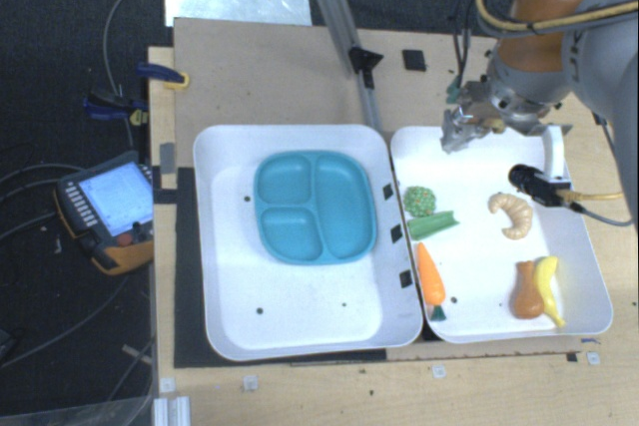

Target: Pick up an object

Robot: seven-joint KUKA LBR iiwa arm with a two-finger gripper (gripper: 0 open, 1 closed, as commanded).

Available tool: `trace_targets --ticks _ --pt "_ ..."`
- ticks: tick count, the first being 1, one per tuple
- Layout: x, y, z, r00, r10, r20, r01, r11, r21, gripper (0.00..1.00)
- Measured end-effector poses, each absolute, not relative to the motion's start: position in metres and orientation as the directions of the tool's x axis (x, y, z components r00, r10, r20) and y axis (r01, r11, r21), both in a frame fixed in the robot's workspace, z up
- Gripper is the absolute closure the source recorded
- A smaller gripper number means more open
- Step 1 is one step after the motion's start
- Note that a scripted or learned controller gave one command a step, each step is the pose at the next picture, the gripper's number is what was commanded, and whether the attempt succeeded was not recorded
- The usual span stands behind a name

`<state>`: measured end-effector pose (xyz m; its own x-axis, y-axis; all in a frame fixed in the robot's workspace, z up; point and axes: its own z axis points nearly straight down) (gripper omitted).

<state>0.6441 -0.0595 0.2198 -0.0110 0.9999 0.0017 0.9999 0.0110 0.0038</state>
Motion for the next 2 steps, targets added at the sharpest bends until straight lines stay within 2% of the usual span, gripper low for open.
trace_targets --ticks 2 --pt "0.640 0.058 0.223 -0.010 1.000 0.002 1.000 0.010 0.002 1.00"
